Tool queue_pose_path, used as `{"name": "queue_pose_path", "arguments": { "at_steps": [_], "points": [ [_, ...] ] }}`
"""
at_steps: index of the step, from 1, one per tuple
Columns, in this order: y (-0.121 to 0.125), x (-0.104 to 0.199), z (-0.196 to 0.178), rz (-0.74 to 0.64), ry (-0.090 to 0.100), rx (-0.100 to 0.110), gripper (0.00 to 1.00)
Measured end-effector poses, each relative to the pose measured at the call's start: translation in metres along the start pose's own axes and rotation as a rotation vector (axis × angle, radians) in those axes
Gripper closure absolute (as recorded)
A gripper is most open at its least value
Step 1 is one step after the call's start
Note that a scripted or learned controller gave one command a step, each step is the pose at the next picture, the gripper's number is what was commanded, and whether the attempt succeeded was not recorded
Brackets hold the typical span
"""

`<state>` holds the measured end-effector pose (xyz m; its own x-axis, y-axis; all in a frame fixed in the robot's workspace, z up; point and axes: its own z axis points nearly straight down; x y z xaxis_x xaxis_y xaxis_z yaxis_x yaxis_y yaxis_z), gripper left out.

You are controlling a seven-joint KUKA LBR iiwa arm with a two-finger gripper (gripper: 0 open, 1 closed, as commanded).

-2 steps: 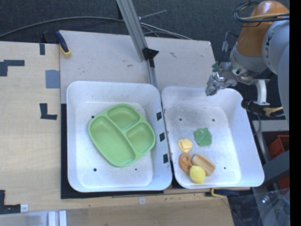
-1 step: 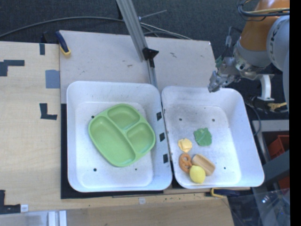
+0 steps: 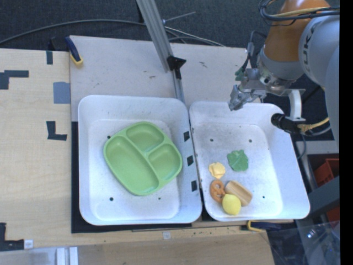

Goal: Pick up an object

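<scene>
My gripper (image 3: 237,102) hangs over the far rim of the right bin (image 3: 287,164), with nothing visible between its fingers. Well below it in that bin lie a green leafy piece (image 3: 238,160), a small yellow piece (image 3: 217,170), an orange pretzel-shaped piece (image 3: 217,190), a tan roll (image 3: 238,191) and a yellow lemon (image 3: 231,205). These are clustered in the near half of the bin, apart from the gripper.
The left bin (image 3: 88,148) holds a green divided plate (image 3: 143,157). A slanted metal pole (image 3: 157,29) rises behind the bins. A blue and yellow clamp (image 3: 74,52) sits at the bench's far left. The arm's grey body and cables stand at the right.
</scene>
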<state>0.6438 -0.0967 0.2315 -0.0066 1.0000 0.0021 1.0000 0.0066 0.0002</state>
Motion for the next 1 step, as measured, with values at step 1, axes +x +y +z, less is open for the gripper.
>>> {"name": "queue_pose_path", "arguments": {
  "at_steps": [1],
  "points": [
    [-0.0135, 0.0531, 0.0115, 0.000, 0.000, 0.004, 1.00]
  ]
}}
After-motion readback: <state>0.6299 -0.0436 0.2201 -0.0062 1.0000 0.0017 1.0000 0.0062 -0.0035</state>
